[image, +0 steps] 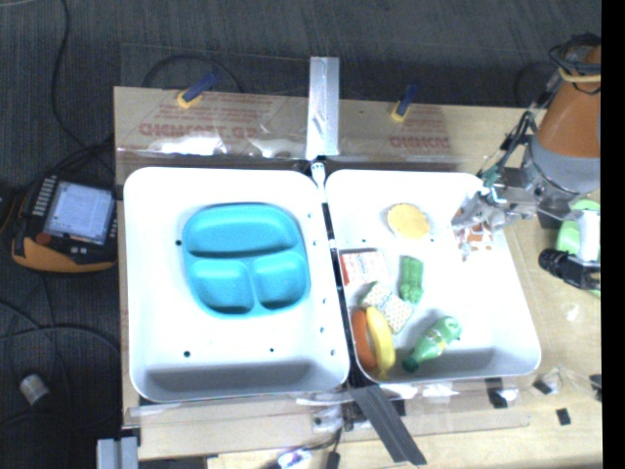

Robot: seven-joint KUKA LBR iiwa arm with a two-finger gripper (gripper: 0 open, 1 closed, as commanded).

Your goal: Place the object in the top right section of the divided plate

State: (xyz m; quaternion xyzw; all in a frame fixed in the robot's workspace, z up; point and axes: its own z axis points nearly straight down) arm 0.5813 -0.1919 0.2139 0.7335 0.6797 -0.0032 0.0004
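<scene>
Two shallow white bins are set side by side on a pale wooden desk (pixel 439 125), with dark carpet (pixel 410 18) around it. Nearest in the right bin (pixel 508 311) lie one banana (pixel 379 338), one green bottle (pixel 432 342), one checkered packet (pixel 395 310) and one red-and-white packet (pixel 358 264). Further back are seen one green piece (pixel 411 277) and one yellow disc (pixel 408 220). One blue divided plate (pixel 244 258) with three sections is held in the left bin (pixel 156 262). The tool (pixel 476 225) is poised over the right bin's far right part; whether anything is gripped cannot be told. Two clamps are fixed at the far edge.
</scene>
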